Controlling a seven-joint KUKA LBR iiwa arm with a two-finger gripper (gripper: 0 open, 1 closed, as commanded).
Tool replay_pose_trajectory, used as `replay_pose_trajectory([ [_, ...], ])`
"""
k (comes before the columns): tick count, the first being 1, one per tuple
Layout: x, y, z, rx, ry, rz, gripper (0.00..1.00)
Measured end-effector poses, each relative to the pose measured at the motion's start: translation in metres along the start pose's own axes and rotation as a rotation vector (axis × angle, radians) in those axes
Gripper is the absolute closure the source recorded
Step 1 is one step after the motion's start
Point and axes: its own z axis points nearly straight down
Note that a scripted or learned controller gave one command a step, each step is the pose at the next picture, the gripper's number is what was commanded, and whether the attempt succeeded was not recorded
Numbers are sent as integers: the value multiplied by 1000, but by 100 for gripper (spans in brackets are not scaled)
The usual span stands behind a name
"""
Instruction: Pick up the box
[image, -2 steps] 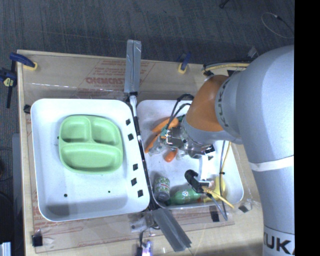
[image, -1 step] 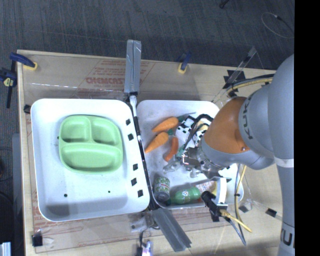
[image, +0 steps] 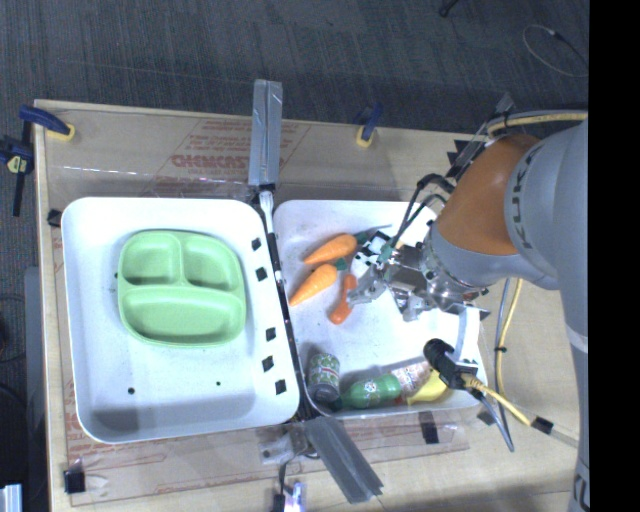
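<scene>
Partly hidden under the arm (image: 500, 215): right bin (image: 300, 225) far corner, end effector (image: 385, 272) fingers too cluttered to read. Cut off at right: arm's body.

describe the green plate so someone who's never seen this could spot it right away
Start at the two white bins side by side and take the left bin, the one away from the arm. The green plate lies flat in its upper half. It is a pale green rounded tray split into three compartments, and unlike the carrots and the can, which lie in the right bin, it sits alone.
</scene>
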Motion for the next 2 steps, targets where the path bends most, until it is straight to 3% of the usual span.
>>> replay_pose_trajectory([
  [1, 54, -3, 106, -1, -8, 159, 0],
  [2, 32, 74, 106, 4, 0, 265, 0],
])
